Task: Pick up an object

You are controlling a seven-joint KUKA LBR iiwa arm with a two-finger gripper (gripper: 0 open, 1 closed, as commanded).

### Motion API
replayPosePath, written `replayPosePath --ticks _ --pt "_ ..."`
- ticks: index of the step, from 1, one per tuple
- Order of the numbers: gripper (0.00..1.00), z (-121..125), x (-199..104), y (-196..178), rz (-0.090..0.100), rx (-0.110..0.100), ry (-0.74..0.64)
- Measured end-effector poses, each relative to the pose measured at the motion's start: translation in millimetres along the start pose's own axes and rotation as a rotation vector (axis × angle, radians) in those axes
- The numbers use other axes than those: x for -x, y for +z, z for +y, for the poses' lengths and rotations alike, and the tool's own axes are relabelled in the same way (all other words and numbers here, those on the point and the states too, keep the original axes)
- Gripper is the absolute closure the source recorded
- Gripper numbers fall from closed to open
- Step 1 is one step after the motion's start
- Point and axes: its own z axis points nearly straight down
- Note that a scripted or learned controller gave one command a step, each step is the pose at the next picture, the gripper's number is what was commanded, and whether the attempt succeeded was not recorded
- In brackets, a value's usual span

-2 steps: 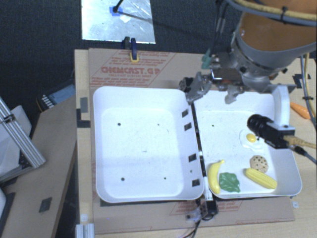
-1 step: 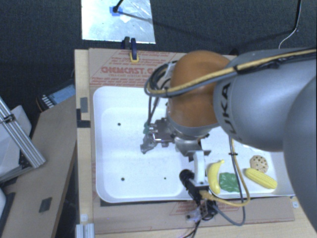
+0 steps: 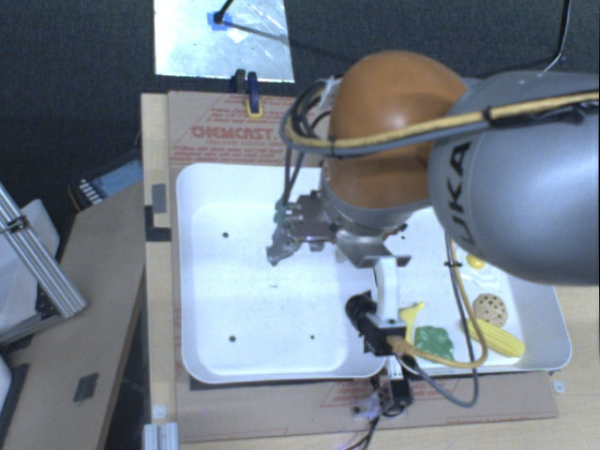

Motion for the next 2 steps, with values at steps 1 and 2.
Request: replayPosePath --ticks 1,2 --pt "1.00 0.3 0.8 -8.0 -0.001 -0.003 0.001" --pt "1.00 81.4 51.3 102.7 -0.008 -0.009 0.010"
